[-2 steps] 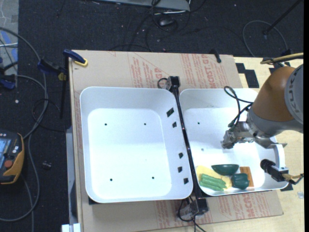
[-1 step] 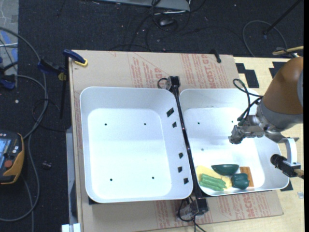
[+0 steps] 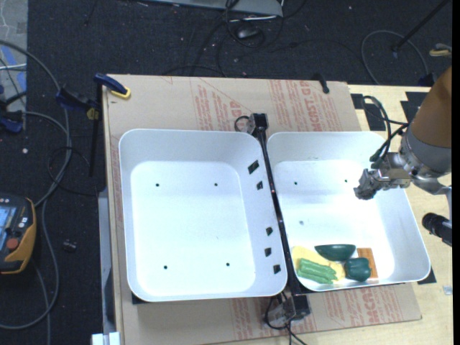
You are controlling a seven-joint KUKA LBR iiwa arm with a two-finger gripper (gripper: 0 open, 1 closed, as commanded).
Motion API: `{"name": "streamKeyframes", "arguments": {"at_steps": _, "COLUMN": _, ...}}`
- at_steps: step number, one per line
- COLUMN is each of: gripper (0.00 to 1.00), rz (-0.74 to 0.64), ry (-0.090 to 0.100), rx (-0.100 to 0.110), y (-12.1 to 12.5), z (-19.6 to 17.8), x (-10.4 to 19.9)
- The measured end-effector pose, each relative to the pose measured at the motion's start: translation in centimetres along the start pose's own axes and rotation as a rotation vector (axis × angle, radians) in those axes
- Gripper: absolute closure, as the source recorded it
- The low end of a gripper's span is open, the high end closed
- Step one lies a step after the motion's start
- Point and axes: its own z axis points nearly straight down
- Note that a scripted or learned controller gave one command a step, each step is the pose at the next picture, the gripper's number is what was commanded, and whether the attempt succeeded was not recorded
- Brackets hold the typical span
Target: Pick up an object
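While the gripper is hovering over the right bin near its right wall, can't tell its state. Green objects are lying clustered at that bin's near edge, well apart from it.

The claw hovers over the right bin toward 3 o'clock. At that bin's 6 o'clock edge huddle a dark green bowl-like piece, a light green ridged item, a teal lump and a yellow piece.
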Motion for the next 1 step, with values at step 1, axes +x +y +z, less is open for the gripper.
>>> {"name": "streamKeyframes", "arguments": {"at_steps": 1, "gripper": 1.0, "rz": 0.0, "ry": 0.001, "rx": 0.003, "y": 0.07, "z": -3.43, "x": -0.01}}
